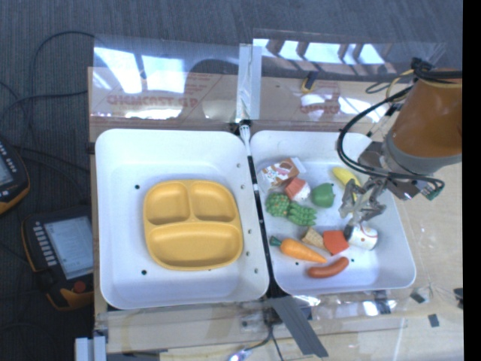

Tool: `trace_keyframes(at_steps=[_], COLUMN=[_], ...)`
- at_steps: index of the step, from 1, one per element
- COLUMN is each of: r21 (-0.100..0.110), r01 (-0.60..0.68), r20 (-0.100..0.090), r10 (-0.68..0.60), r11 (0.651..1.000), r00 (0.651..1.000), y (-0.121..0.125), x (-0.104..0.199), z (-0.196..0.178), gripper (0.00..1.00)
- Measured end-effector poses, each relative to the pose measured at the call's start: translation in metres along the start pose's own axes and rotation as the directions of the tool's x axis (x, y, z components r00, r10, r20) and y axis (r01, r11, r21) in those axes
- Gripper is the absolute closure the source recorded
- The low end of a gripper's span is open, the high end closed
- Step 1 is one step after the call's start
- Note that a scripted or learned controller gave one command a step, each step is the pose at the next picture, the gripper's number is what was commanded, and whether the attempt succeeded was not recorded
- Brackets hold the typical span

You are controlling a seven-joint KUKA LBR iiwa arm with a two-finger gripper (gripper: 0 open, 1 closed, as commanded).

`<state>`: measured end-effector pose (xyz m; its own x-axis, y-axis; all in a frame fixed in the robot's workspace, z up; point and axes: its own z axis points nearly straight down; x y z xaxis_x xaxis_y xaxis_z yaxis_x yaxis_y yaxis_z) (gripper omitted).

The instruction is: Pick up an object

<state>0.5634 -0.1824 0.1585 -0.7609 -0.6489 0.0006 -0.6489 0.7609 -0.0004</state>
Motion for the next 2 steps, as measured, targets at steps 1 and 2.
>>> trace_keyframes(at_steps=[1,2], r21=[0.000,0.002], r01=[0.000,0.031], r20=[0.000,0.002], r10=[0.000,-0.031], r11=[1.000,1.000], r00=[1.000,1.000], y=[0.000,-0.012], x=[0.000,-0.008], z=[0.000,0.051], gripper=[0.00,0.00])
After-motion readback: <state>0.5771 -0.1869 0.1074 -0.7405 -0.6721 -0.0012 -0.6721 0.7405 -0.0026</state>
